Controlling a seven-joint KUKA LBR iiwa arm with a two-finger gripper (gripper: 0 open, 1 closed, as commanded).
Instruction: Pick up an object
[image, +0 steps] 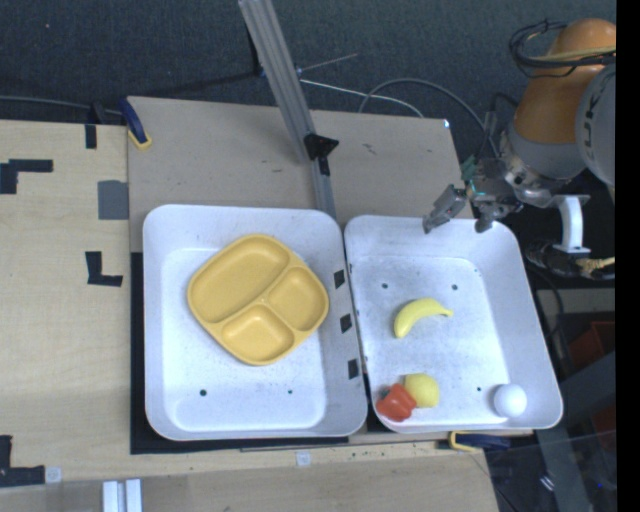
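A yellow banana lies in the middle of the right bin. Near that bin's front edge sit a small yellow fruit touching a red one, and a white ball rests in the front right corner. My gripper hangs over the far rim of the right bin, well behind the banana. Its two dark fingers are spread apart with nothing between them.
The left bin holds a yellow divided plate. A grey metal pole slants down to the gap between the bins. Cables trail across the bench behind the right bin.
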